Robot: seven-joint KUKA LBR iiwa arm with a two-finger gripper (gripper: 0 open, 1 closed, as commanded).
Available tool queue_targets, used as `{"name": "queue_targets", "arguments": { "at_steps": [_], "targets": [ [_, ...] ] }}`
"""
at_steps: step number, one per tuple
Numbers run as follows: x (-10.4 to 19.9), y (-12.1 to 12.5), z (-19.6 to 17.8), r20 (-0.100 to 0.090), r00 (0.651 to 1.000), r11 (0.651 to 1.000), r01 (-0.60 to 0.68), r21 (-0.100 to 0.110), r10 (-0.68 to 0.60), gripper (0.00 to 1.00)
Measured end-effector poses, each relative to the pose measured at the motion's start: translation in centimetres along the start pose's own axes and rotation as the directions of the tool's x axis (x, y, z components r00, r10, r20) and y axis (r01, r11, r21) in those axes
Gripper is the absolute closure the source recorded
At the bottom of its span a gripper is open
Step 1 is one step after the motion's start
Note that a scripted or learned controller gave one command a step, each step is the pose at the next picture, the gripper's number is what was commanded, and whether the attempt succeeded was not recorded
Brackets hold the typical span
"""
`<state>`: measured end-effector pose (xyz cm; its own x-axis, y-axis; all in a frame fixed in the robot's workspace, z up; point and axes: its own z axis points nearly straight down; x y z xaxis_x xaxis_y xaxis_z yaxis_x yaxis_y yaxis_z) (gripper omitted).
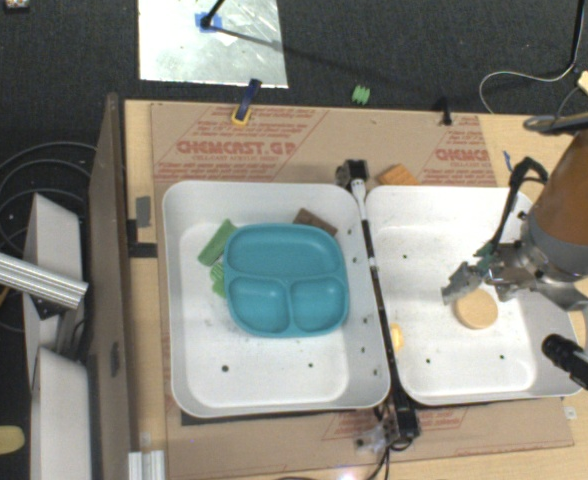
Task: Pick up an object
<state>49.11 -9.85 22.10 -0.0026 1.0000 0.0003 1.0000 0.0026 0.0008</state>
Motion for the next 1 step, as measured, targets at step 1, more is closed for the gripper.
{"name": "queue_targets", "arguments": {
  "at_steps": [1],
  "targets": [
    [-7.30,3.55,1.89,0.004,1.000,1.000,-0.005,-0.004,0.005,0.00]
  ]
}}
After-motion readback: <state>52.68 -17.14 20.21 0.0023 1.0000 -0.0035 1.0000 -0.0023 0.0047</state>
